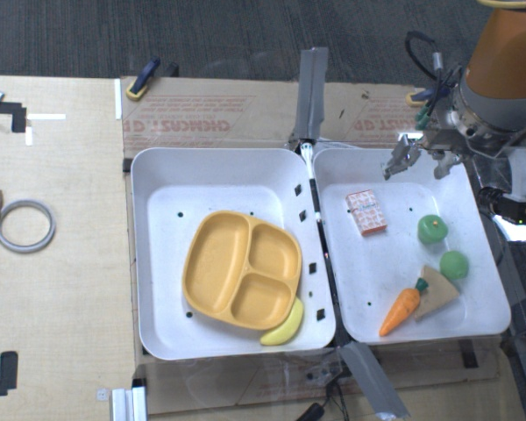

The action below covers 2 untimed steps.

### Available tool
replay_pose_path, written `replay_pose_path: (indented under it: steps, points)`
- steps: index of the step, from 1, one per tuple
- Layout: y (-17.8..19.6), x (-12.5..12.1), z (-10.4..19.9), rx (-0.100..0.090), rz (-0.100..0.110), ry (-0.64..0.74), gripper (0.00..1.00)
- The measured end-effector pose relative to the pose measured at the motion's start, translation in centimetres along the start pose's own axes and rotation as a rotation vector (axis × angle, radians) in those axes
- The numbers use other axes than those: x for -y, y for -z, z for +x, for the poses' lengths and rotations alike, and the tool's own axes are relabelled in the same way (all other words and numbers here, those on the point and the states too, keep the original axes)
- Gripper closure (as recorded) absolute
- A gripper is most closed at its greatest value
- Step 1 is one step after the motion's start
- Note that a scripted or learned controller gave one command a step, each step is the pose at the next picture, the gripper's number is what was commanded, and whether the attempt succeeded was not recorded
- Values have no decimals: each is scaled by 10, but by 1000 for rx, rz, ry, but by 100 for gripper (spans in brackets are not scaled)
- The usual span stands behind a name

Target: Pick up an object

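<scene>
The worktop's right bin (473, 323) holds a carrot (400, 310); my jaws (423, 156), spread and empty at upper right, could skid off it.

tape roll (24, 225), blue clamp (143, 79), cardboard sheet (219, 117)

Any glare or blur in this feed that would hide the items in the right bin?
Camera view: lighting is even, shadows soft. The carrot, pink box and two green balls read sharp. The white right bin is bright, not washed out. The gripper looks slightly soft.
</scene>
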State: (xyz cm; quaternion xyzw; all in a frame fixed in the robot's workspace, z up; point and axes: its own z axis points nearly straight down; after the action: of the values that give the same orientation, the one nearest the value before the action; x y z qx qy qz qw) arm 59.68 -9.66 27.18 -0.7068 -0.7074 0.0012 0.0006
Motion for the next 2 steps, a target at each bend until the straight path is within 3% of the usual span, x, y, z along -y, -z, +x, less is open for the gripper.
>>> replay_pose_path:
  steps: [1, 2]
  points:
    - [-81, -12, 17, 0, 0, 30, 0]
    - [-180, -6, -1, 0, -1, 34, 0]
